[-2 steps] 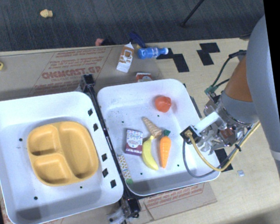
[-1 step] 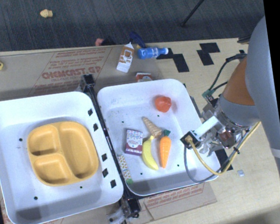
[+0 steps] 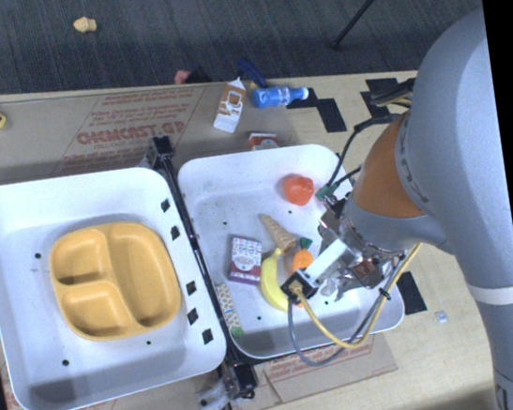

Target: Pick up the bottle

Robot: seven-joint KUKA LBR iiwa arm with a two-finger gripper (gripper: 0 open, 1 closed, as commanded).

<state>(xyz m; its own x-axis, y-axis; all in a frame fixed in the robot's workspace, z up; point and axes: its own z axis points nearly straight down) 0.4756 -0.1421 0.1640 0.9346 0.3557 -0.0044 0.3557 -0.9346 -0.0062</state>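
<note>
The bottle (image 3: pixel 277 97), blue, lies on its side on the table (image 3: pixel 54 114), outside both bins. It is at 12 o'clock from the middle of the right bin (image 3: pixel 217 191), beyond that bin's far rim. A small carton (image 3: pixel 230 105) lies just beside it at 9 o'clock, and a blue clamp (image 3: pixel 250 72) sits near it at 11 o'clock. A small red-and-white thing (image 3: pixel 263 139) lies between the bottle and the bin's rim.

The arm (image 3: pixel 451 172) reaches in from 3 o'clock, its orange band (image 3: pixel 384 181) above the right bin's 3 o'clock edge. Its end is low inside the right bin, toward 5 o'clock, well apart from the bottle. Whether the jaws are apart or together cannot be told; nothing is seen between them.

In the right bin, an orange-red round thing (image 3: pixel 298 189) sits at about 1 o'clock from the middle. A cone (image 3: pixel 279 231) lies near the middle, tilted. A purple packet (image 3: pixel 245 258) lies at 9 o'clock. A banana (image 3: pixel 272 282) lies just beside the packet, at its 4 o'clock, with a small orange piece (image 3: pixel 300 259) close to it at 2 o'clock.

The left bin (image 3: pixel 12 215) holds a yellow divided plate (image 3: pixel 115 278) near its middle. A small yellow thing (image 3: pixel 84 24) lies on the floor beyond the table at 12 o'clock from that bin.
</note>
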